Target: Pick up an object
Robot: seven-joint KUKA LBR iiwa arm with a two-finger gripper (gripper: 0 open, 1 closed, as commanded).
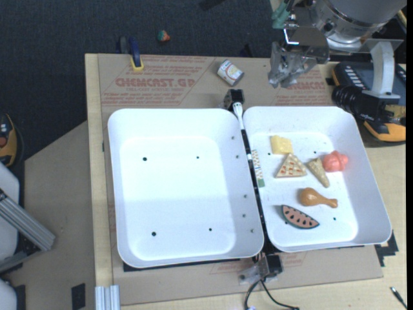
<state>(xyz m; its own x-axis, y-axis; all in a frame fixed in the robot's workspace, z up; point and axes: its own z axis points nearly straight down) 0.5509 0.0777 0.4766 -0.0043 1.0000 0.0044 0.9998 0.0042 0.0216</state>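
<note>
in the right bin point(368, 173), nearest, lies a watermelon slice point(299, 217), then a drumstick point(316, 198), a pizza slice point(291, 167), an ice-cream cone point(328, 165) and a cheese block point(280, 144). beyond the bin's far rim, the tool point(288, 70) hangs over the counter point(168, 86), holding nothing; how far it is open i cannot tell.

Two white bins point(174, 124); six toy foods point(308, 197).

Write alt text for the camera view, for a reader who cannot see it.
The gripper hangs above the bench, beyond the far edge of the right bin, which holds toy food: a cheese block, pizza slice, ice cream cone, chicken drumstick and watermelon slice. The left bin sits beside it.
</note>
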